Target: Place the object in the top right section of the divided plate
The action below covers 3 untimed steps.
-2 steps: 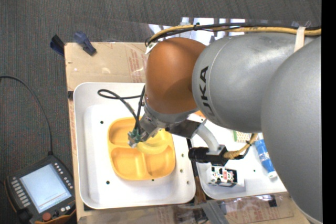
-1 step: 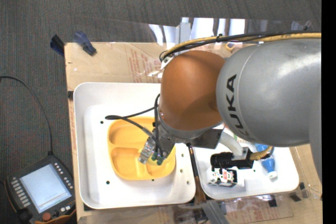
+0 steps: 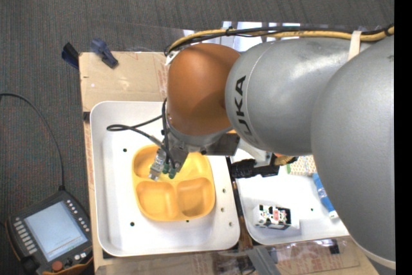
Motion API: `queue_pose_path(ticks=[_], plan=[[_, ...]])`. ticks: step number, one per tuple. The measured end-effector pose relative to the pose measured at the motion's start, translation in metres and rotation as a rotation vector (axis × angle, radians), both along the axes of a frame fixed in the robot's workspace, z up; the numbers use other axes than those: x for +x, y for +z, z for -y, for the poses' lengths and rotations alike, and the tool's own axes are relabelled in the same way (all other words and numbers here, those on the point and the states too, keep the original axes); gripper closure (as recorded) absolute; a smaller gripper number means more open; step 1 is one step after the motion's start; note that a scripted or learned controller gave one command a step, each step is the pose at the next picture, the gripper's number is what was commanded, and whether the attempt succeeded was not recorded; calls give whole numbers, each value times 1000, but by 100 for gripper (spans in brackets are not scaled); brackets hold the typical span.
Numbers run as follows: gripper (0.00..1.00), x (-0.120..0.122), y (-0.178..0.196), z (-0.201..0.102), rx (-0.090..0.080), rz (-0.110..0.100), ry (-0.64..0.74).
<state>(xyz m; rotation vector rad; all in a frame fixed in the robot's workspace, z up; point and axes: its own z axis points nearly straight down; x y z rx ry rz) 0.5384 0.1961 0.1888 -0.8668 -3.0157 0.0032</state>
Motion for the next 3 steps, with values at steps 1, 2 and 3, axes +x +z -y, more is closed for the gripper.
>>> queue_pose_path(ticks=[1, 2, 3], plan=[[100, -40, 83, 11, 2, 3, 233], [100, -62, 100, -10, 2, 4, 348], [100, -32, 9, -8, 2, -1, 436]])
